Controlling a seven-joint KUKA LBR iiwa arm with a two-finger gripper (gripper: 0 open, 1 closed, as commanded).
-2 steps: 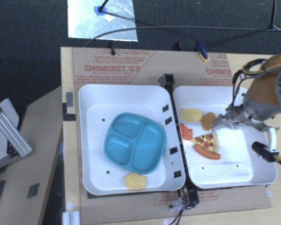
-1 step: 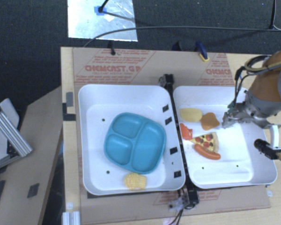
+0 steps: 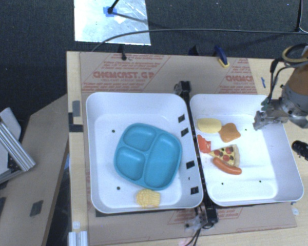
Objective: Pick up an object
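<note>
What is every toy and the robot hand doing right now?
Gripper: above the right bin's far right side, nothing seen between its fingers.
Blue plate: flat in the left bin.
Corn: lying beside the plate's near edge.
Yellow food: lying in the right bin.
Brown food: lying beside it.
Pizza slice: flat.
Hot dog: lying by the pizza.

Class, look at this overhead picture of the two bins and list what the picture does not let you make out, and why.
1. The hand, camera view: small and dark over the right bin's rim, so its opening is unreadable.
2. The arm: cut off by the right edge.
3. The red piece by the divider: too small to identify.
4. The yellow item below the blue plate: blurred, possibly corn.
</note>
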